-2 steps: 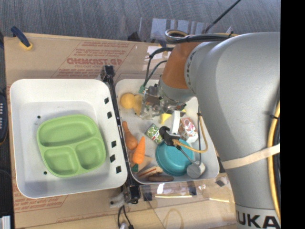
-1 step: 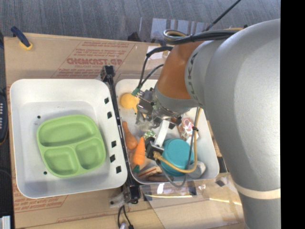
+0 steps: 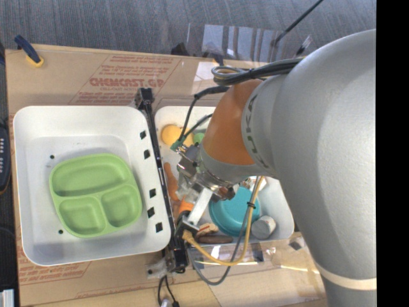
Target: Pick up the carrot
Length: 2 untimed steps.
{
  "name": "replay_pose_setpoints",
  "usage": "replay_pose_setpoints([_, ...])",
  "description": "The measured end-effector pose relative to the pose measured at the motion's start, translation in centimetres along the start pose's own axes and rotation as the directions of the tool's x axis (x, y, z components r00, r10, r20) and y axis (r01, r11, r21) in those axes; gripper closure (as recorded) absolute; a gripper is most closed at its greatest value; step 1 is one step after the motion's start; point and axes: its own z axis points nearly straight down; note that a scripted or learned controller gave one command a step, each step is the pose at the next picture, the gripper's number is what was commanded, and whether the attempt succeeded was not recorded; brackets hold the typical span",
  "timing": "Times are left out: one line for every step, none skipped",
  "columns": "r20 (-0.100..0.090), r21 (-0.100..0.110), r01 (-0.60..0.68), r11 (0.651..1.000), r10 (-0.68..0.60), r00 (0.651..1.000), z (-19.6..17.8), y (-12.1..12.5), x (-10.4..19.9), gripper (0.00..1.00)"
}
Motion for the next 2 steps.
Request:
replay_pose_setpoints([0.004,0.009,0.009,1.0,-0.009,1.0,-0.9,0.0,0.0,1.0])
replay_pose_setpoints([-0.002,0.002,-0.213,0.977,0.213,0.977,-0.1,1.7,-2.6,1.0])
